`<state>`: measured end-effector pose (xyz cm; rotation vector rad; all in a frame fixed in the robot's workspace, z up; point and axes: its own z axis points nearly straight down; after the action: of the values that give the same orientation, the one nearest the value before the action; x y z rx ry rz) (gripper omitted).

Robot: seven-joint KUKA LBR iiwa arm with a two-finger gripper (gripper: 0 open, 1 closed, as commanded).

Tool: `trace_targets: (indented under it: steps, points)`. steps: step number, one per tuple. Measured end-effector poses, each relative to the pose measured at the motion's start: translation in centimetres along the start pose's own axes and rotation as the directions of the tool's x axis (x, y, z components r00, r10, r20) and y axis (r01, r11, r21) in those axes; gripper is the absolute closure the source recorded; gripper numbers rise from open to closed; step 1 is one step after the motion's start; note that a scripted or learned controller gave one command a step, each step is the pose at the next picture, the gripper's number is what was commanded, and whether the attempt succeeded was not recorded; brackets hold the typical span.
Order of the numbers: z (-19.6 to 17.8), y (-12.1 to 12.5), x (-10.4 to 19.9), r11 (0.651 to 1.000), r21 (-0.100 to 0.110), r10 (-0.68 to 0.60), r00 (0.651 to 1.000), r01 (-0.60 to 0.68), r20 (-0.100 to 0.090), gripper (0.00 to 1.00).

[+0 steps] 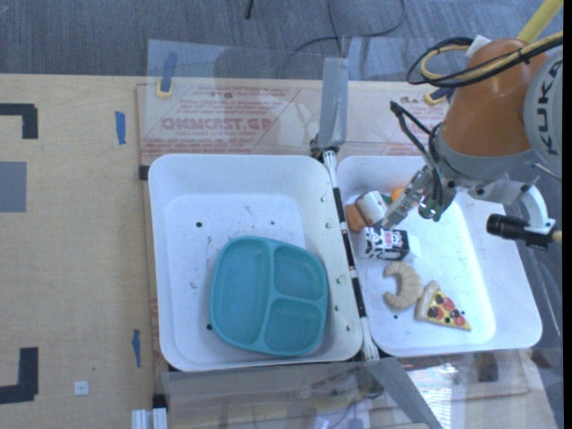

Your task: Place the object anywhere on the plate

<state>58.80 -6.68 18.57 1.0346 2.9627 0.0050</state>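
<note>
A teal divided plate (pixel 268 298) lies in the left bin (pixel 174 231), toward its front right. My gripper (pixel 413 202) hangs low over the back of the right bin (pixel 505 284), slanting down to the left. Just below its tip sit a small black-and-white carton (pixel 386 242) and an orange-and-white piece (pixel 366 211). Nothing can be seen held in the gripper. A tan croissant (pixel 404 284) and a pizza slice (pixel 442 309) lie nearer the front of the right bin.
The ridge where the two bins meet (pixel 344 257) runs between the plate and the objects. The orange wrist band (pixel 487 96) and its cables (pixel 447 61) loom over the right bin's back corner. A clear sheet (pixel 232 123) lies behind the bins.
</note>
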Motion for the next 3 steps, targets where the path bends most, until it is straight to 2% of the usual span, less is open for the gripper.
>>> trace_targets:
  steps: [1,2,3]
  points:
    - [2.9,-2.1,-7.1,0.992,0.001,-0.126,0.992,0.126,0.005,1.0]
    - [-1.1,-10.5,-11.1,0.918,0.003,-0.396,0.918,0.396,0.007,1.0]
    - [0.4,-5.8,-2.7,0.821,0.001,-0.571,0.821,0.571,0.001,1.0]
